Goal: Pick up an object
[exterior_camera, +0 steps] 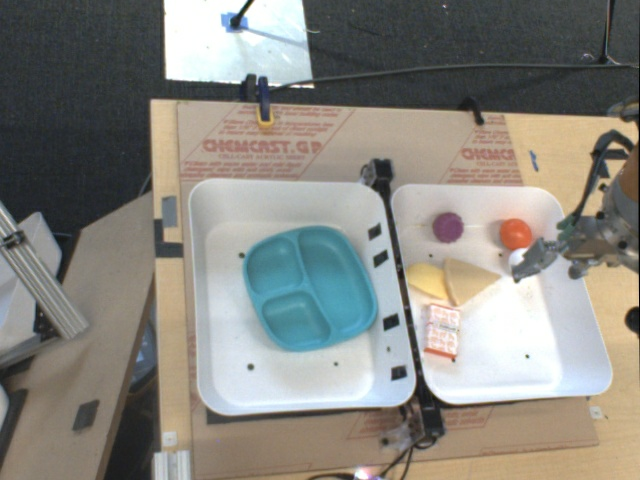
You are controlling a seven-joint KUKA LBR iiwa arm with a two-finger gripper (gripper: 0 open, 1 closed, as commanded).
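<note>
The right bin holds a purple ball, an orange ball, two pale yellow wedges and a small red-and-white packet. My gripper comes in from the right edge and hovers just below the orange ball, right of the yellow wedges. Nothing shows between its fingers, and I cannot make out how they stand.
The left bin holds a teal divided plate. A black-clipped divider separates the two bins. Cardboard sheets lie under the bins, and a cable runs across the back of the bench.
</note>
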